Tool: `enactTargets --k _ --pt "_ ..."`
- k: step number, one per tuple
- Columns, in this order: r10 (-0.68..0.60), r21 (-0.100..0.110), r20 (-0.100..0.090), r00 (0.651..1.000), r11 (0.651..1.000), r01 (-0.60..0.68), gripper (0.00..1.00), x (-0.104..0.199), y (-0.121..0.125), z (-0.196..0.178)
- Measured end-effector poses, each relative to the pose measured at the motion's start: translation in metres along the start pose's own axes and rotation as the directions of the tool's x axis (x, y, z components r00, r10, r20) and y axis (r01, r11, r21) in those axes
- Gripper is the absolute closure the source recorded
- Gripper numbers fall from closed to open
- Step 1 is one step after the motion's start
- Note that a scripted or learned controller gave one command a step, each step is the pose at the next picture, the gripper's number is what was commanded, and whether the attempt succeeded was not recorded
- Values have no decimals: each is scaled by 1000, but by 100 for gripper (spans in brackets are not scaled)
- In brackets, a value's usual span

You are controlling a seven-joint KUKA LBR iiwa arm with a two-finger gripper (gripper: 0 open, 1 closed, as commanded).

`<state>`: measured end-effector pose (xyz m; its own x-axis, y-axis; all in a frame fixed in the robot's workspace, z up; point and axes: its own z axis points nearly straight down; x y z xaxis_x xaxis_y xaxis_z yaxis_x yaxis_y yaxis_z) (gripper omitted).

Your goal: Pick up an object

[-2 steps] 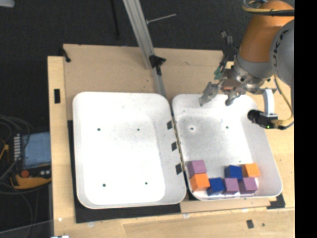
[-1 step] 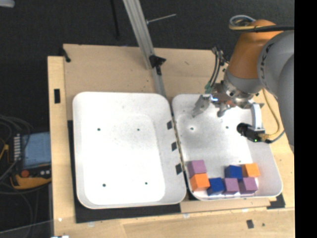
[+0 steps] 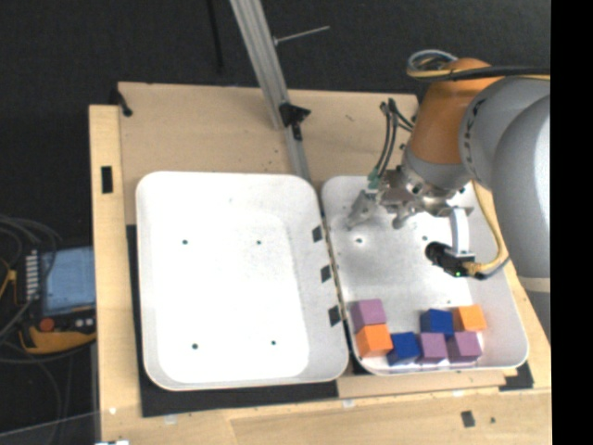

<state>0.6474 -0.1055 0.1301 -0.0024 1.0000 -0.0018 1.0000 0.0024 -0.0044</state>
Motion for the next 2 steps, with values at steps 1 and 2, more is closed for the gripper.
enactTargets --k 1,2 --pt "2 -9 -1 1000 1000 -2 100 -1 2 -15" --pt "-1 -10 -1 1000 1000 1 100 2 -2 -61"
